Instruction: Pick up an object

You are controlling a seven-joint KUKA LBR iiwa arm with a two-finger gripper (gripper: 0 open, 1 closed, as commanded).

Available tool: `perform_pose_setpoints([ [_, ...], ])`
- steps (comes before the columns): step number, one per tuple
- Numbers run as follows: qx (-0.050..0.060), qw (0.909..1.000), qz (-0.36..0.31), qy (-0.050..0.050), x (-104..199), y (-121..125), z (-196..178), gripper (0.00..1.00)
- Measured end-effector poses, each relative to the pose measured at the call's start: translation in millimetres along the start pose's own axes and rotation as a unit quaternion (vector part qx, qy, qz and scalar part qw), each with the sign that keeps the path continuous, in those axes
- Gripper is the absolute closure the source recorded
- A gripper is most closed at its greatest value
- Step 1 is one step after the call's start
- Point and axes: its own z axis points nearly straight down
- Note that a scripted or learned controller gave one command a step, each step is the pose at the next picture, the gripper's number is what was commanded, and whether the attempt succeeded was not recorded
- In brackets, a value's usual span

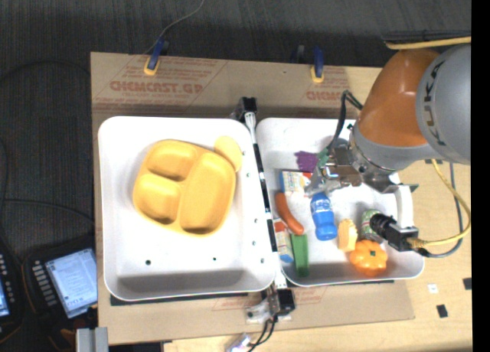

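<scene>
The right bin (269, 138) holds several small objects. A blue bottle (325, 220) with a white label lies near its middle. My gripper (325, 178) hangs just behind the bottle's top end, over the bin's centre, with the arm coming in from the right. Beside it sit a purple piece (306, 161) and a small white and orange carton (294, 182). An orange-red sausage (288, 213) and a green block (298, 253) lie along the left wall. An orange pepper (367, 257) and a small yellow piece (347, 233) rest at the front right.
The left bin (115, 205) holds a large yellow divided dish (184, 186) with a pale yellow disc (227, 149) at its back right corner. Both bins stand on a cardboard sheet (122, 83) fixed with clamps. A tablet (65, 280) lies at the lower left.
</scene>
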Motion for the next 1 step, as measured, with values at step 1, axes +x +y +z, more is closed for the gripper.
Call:
perform_pose_setpoints([
  [1, 0.0, 1.0, 0.0, 0.0, 0.0, 0.7, -9.7, 1.0],
])
